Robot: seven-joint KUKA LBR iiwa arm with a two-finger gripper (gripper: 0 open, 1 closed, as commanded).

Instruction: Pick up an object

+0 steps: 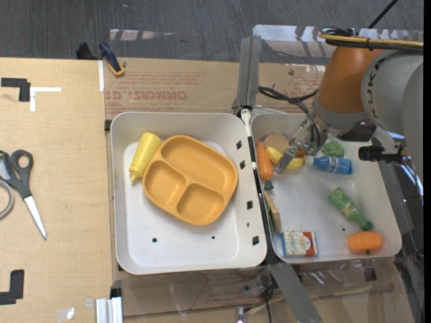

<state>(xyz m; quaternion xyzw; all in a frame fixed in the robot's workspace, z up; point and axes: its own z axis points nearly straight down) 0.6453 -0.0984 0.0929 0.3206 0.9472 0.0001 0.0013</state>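
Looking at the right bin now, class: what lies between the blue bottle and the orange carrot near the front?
The green bottle lies between the blue bottle and the carrot, in the camera view.

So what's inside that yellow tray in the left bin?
The yellow tray has three compartments, all bare. A yellow bottle lies against its left edge, outside it. The bin floor beneath the tray is covered.

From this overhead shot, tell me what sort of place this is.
Probably a robotics lab bench set up for grasping trials: a robot arm reaches over two white bins holding toy food and a yellow divided tray, with scissors and cardboard lying about.
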